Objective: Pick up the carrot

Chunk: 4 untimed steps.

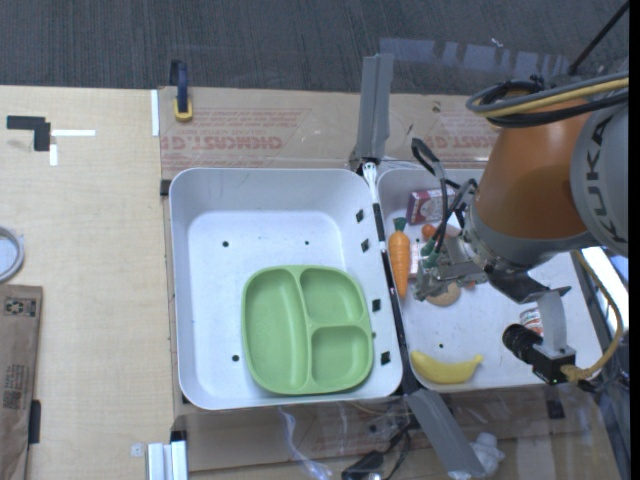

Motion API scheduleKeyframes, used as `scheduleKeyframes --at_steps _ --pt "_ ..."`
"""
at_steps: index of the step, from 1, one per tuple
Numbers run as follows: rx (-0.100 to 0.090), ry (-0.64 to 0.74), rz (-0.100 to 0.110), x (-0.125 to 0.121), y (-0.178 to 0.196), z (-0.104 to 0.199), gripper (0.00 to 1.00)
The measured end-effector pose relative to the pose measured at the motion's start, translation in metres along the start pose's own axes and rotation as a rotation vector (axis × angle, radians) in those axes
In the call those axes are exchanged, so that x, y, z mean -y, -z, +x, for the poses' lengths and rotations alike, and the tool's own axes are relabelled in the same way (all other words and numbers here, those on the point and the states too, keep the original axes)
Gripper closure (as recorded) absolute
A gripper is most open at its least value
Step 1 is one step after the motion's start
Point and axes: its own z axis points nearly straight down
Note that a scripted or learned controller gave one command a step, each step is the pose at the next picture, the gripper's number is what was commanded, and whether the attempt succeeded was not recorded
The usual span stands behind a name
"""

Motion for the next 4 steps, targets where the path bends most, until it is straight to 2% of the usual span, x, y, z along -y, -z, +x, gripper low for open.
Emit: scheduleKeyframes --at_steps 1,2,3,4 --pt "0.001 0.105 -0.003 -0.043 0.018 0.025 1.0" --pt "0.0 0.073 -0.002 0.002 0.032 -0.037 1.0" --pt "0.001 0.184 -0.003 -0.022 0.036 0.019 1.0" --pt "0.0 0.033 0.0 -0.017 0.013 -0.043 1.0"
